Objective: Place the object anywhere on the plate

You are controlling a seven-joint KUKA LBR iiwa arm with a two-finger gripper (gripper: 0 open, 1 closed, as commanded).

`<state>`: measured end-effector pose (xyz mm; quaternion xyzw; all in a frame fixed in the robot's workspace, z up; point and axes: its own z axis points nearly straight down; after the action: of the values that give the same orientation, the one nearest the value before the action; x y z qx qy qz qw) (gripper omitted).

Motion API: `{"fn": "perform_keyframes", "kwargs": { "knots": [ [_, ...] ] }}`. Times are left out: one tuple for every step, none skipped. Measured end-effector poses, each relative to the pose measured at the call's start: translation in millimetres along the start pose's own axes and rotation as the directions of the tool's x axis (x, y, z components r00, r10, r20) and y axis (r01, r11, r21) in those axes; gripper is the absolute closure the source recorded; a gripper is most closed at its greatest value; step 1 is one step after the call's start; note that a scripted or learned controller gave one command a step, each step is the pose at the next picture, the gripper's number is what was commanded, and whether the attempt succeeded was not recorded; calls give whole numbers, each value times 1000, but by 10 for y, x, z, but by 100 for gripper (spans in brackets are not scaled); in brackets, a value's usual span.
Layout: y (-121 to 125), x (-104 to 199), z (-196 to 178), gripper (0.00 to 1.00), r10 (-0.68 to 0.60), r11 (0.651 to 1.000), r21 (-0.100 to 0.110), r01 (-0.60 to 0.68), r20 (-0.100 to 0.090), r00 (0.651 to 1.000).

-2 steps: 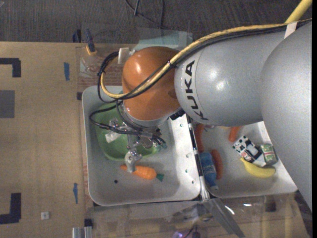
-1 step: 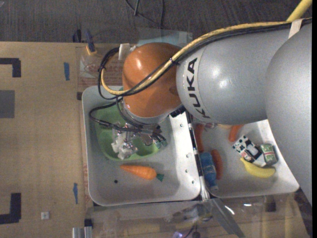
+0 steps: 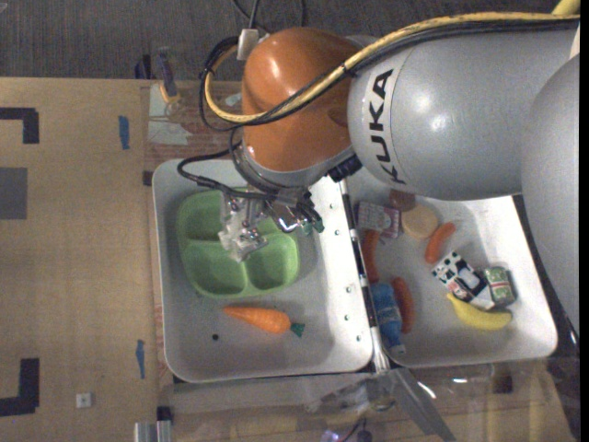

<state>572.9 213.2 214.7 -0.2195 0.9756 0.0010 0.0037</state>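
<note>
A green divided plate (image 3: 204,263) lies in the upper half of the left bin (image 3: 166,284). My gripper (image 3: 241,239) hangs over the plate's middle, near where its dividers meet, and the orange wrist hides the plate's upper right part. An orange carrot (image 3: 260,319) with a green top lies flat on the bin floor just below the plate, apart from both plate and gripper. I see nothing clearly held at the gripper's tip.
The right bin (image 3: 534,288) holds several toy foods: a banana (image 3: 480,316), small cartons (image 3: 377,217), a round tan piece (image 3: 421,220), red-orange pieces (image 3: 439,241) and a blue item (image 3: 386,309). The grey arm covers that bin's upper part. A wooden benchtop (image 3: 74,247) lies left.
</note>
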Motion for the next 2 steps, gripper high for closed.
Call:
{"fn": "perform_keyframes", "kwargs": {
  "knots": [
    [-372, -604, -702, 100, -210, 978, 0, 210, 4, 978],
    [-338, 17, 939, 100, -79, 997, 3, 79, 18, 997]
  ]
}}
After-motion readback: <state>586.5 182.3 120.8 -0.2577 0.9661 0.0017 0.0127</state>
